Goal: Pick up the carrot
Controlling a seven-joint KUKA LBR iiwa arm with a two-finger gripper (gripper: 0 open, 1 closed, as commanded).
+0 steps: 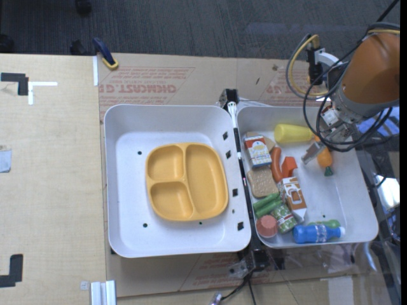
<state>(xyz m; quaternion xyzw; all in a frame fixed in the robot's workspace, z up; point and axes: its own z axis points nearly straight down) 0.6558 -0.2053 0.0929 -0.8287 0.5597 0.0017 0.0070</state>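
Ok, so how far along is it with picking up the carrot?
Done: the gripper is over the right bin, right up against the carrot, an orange piece with a green end. In hand: the grasp itself, though the view is too small to tell whether the carrot is actually held. Left: a confirmed grip and a clear lift away from the bin.

I'm working in a lab. My bench (pixel 44 170) is bare plywood with flattened cardboard (pixel 165 84) under two white bins (pixel 127 234), black brackets (pixel 16 81) fixed on the left, loose cables (pixel 305 62) at the far right, and grey office carpet (pixel 210 11) with a chair caster (pixel 82 5) beyond.
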